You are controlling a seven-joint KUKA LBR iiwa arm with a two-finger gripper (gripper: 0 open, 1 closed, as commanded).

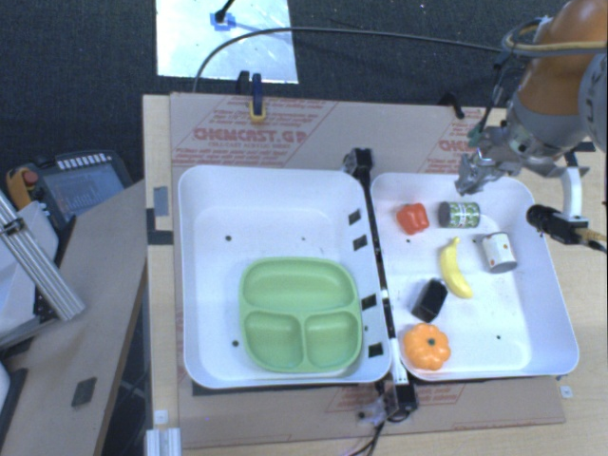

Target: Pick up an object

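Observation:
The right bin holds several objects. A red pepper and a small green can lie near its far edge. Toward the middle are a yellow banana and a white cylinder. A black block and an orange pumpkin sit toward the front left. My gripper hangs over the bin's far edge, just above and behind the green can, with nothing visibly in it.
The left bin carries a green divided plate at its front. A black divider runs between the bins. The arm's orange-banded wrist reaches in from the upper right. A black fixture stands at the right bin's right rim.

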